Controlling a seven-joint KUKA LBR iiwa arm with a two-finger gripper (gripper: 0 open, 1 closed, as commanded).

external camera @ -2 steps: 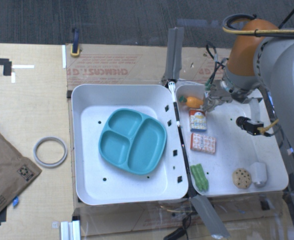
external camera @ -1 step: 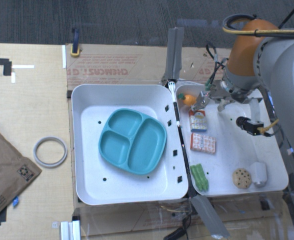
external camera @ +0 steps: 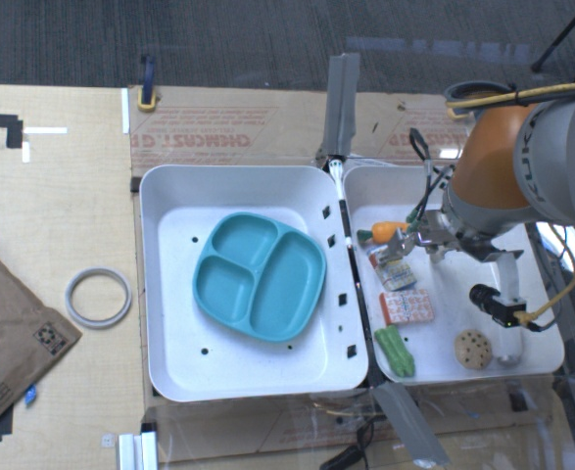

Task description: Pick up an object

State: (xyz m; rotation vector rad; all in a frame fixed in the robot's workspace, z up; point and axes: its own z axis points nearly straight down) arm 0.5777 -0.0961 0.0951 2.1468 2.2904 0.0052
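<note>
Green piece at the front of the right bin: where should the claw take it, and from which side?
Judging by its pose, grip the green piece across its narrow width near the middle, coming straight down from above. It lies flat and elongated on the right bin's floor beside the left wall, so close the claw across the short axis, staying off that wall.

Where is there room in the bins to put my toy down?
The left bin has bare strips around the blue plate, widest along its left wall. The right bin is crowded: gripper, carrot, red card, green thing, cookie.
</note>
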